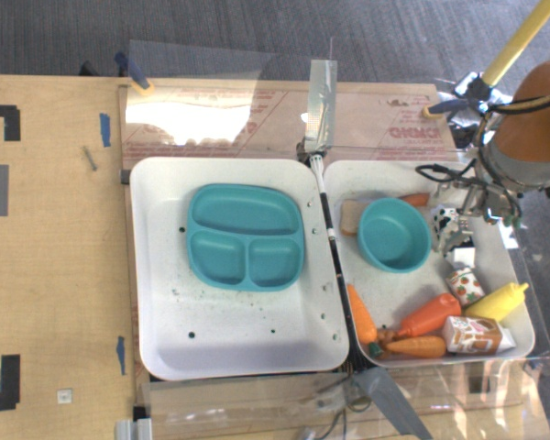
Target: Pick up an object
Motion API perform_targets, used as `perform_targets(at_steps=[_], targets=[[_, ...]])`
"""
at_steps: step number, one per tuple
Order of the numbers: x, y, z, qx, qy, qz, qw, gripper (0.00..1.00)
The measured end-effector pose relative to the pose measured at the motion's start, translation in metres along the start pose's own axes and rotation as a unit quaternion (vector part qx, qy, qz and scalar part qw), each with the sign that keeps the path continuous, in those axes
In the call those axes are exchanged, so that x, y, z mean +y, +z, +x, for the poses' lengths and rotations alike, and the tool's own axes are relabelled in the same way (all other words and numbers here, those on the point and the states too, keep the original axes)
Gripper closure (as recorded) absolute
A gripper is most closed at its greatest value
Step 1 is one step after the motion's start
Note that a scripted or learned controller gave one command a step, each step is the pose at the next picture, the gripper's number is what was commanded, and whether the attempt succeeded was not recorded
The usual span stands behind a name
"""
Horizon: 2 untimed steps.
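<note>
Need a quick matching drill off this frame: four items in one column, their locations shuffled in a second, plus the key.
Items:
1. teal divided plate
2. teal bowl
3. yellow bottle
4. small carton

Places:
A. right bin, near corner by the front rim
B. left bin, middle
C. right bin, far half, near the divider
D. right bin, right side, just behind the carton

Pairs: 1-B, 2-C, 3-D, 4-A
</note>
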State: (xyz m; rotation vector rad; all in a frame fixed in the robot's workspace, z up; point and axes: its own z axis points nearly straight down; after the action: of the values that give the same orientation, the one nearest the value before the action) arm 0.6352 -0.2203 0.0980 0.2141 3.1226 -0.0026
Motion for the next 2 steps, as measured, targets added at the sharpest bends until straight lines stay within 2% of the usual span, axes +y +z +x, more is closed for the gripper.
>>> perform_targets(at_steps=[1,2], targets=[[-0.005,0.005,0.030,-0.004,0.033,-0.001,0.9995,0.00],[0.026,0.010,0.009,0.001,0.040,-0.001,0.9992,0.00]])
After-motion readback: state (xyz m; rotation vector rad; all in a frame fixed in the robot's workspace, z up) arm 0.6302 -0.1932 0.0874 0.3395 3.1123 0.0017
